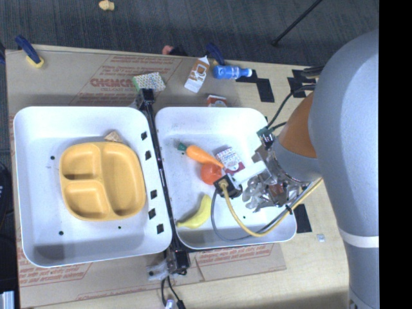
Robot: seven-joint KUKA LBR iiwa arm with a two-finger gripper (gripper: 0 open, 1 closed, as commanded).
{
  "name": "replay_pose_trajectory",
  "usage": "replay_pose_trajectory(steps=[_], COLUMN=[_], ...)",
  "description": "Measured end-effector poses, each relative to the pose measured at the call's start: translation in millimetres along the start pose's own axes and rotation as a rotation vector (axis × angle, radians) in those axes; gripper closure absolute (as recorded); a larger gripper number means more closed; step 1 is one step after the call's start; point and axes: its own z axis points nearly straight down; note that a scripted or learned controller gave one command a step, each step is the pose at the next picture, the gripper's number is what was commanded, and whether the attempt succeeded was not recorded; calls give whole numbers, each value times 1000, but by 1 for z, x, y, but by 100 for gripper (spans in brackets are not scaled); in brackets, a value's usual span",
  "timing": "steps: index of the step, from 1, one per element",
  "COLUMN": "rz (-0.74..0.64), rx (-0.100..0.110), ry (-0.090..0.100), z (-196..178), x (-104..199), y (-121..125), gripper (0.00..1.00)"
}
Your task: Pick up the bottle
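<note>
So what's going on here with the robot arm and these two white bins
A grey arm reaches into the right bin, its pincer low near the bin's right side. A carrot, a banana and a small packet lie there. The left bin holds a yellow divided plate. The blue bottle lies on the bench beyond the bins, untouched.

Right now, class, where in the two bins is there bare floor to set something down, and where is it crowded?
Free: the right bin's far strip above the carrot, and the left bin's near strip below the yellow tray. Crowded: the right bin's middle and near-right, with the carrot, packet, banana, gripper and cable.
</note>
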Motion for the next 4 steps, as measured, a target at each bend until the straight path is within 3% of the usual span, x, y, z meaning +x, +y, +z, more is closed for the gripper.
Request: replay_pose_trajectory(steps=[1,2,3,4], rz=[11,-37,-77,-255], rx=[-2,-4,0,-5], ry=[2,3,0,2], z=[2,-13,4,-16], x=[-5,-5,-7,-4], y=[23,25,33,21], gripper=[100,100,100,100])
